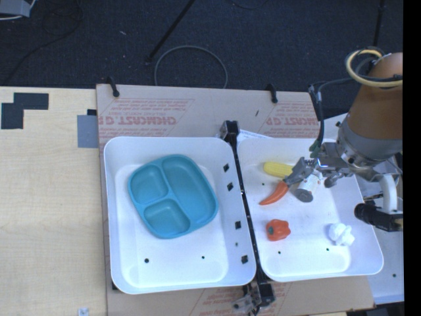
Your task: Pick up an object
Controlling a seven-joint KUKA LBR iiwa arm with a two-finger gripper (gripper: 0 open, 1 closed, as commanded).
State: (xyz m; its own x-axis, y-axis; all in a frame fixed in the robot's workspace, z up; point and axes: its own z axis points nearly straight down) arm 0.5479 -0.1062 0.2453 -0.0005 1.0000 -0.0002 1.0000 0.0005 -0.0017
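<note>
On the bench, two shallow white bins side by side, a black divider strip between them.

Left bin [125,255]: one item. A blue sectioned plate [172,195] with three compartments, lying flat near the bin's middle.

Right bin [358,262]: four loose items. One yellow piece [277,169], perhaps a toy corn cob or banana, kind uncertain, near the upper left. One orange chili-shaped piece [274,195] just below it, tilted, its upper tip under the gripper. One small red-orange pepper-like piece [277,229] lower down, apart from the others. One crumpled white object [340,234] at the lower right, hard to tell from the white floor.

Arm: one, entering from the right, its upper part cut off by the frame edge. Gripper [299,181] low over the right bin, just beside the chili's tip; whether its fingers are spread or closed cannot be told, nor whether they touch the chili.
</note>
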